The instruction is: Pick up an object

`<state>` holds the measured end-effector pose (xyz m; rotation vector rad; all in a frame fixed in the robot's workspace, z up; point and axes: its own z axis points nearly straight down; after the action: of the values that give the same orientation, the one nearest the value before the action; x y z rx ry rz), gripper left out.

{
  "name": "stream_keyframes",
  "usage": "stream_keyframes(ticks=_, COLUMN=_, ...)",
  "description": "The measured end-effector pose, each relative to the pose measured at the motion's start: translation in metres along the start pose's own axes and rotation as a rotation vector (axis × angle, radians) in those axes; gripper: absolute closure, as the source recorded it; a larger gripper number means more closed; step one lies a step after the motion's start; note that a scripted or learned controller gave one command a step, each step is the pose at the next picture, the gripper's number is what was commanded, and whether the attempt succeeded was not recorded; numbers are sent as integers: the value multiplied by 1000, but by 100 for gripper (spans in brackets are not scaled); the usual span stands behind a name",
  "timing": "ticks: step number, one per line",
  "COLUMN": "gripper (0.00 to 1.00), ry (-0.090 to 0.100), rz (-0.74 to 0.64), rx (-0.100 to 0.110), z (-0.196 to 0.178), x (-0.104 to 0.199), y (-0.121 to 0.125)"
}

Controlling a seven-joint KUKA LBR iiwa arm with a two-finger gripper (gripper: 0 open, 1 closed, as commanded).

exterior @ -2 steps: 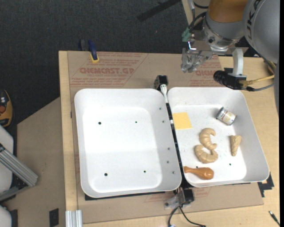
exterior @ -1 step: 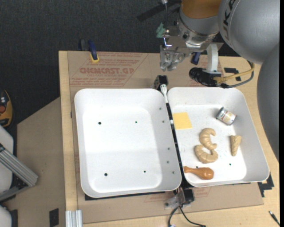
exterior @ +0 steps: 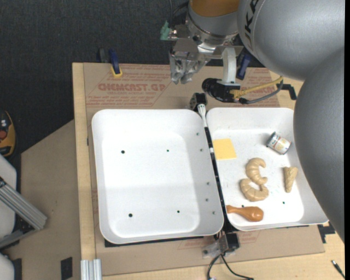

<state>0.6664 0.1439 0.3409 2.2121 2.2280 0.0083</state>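
The pickable things all lie in the right bin. A flat yellow square sits near its left wall. A small silvery can lies on its side toward the upper right. Below it, a pale croissant curls in the middle of the bin, with a tan bread stick just beside it on the right and an orange drumstick near the front edge. None of these touches the hand.

The left bin adjoins the right one along a dark seam.

The hand hangs above the bare brown worktop behind the left bin's far right corner, well apart from the objects. Its fingers look close together with nothing between them, though the slanted view makes this hard to judge. The grey arm with its orange band crosses the upper right.
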Motion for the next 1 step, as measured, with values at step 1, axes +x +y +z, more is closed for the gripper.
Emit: stream_keyframes(ticks=1, gripper=100, ry=-1, rz=-2, rx=16, z=80, x=85, y=-17)
